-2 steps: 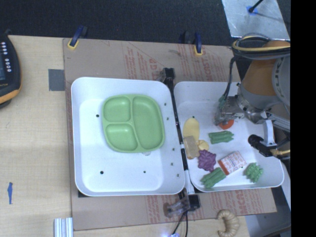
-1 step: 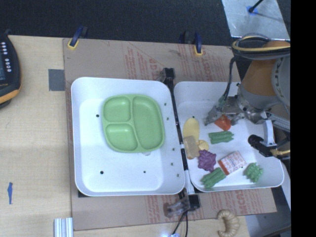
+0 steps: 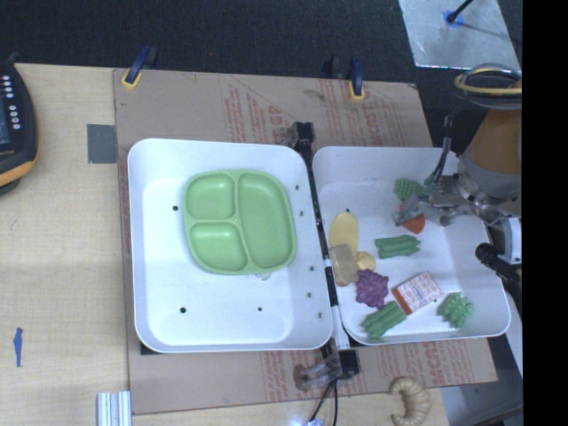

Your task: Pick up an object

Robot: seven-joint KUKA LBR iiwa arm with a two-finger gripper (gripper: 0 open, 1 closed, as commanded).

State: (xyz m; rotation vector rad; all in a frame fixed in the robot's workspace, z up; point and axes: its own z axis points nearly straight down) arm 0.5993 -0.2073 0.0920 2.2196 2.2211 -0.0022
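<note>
The right bin (image 3: 461,171) holds several small toys. A yellow piece (image 3: 344,231) and a tan piece (image 3: 343,264) lie by its left wall. Near them are purple grapes (image 3: 372,287), a green pod (image 3: 397,246), a red-and-white box (image 3: 417,291) and green pieces (image 3: 455,309) (image 3: 383,319) along the front. My gripper (image 3: 413,209) reaches in from the right and is low over the bin's back right part. It sits just above a small red piece (image 3: 414,224) and next to a green leafy piece (image 3: 407,187). I see nothing held.
A green divided plate (image 3: 240,220) lies in the left bin (image 3: 151,264). A tan curled object (image 3: 410,399) rests on the bench in front of the right bin. A control pendant (image 3: 13,127) sits at the far left. Blue clamps (image 3: 356,78) hold the back edge of the board.
</note>
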